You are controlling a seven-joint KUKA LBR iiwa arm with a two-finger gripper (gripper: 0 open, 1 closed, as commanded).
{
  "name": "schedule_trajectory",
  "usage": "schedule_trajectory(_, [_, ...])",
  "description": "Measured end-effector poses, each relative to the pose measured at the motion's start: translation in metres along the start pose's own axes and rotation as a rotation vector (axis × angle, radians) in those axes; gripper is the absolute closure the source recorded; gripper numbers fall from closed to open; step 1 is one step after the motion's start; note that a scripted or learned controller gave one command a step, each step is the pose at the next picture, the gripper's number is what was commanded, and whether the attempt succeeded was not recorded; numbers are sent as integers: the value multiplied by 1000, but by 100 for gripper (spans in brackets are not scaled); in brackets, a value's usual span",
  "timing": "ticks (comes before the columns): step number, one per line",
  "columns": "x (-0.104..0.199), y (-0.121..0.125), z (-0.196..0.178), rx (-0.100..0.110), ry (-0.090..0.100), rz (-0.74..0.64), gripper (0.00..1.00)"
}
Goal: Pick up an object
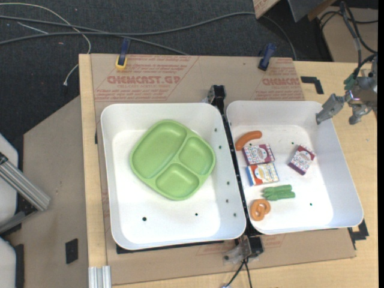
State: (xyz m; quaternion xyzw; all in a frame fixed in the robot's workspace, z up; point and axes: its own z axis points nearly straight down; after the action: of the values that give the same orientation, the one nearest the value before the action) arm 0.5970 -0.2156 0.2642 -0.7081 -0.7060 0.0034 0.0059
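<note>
Plainly small, light toy food lies in the right-hand shallow white bin (336,179); grey two-finger gripper (342,108) hovers spread, empty, over its far corner.
Likeliest pick, judging by shape: green ridged bean-pod toy (278,192), stiff, probably slick plastic — pinch across its narrow width, mid-length.

green divided plate (173,159) in left bin (114,131)

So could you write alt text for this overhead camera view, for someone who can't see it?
A robot's pincer hangs open over the far right corner of the right white bin, which holds toy food: a sausage, three small packets, green beans and a pretzel. The left white bin holds a green divided plate.
</note>
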Motion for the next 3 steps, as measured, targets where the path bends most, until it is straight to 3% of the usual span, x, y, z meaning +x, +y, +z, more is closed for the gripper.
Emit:
schedule_trajectory(1, [1,2,-7,-13,-3,-3,0])
schedule_trajectory(2, [8,9,50,-7,-1,-5,0])
schedule_trajectory(3, [10,-1,101,-7,-1,-3,0])
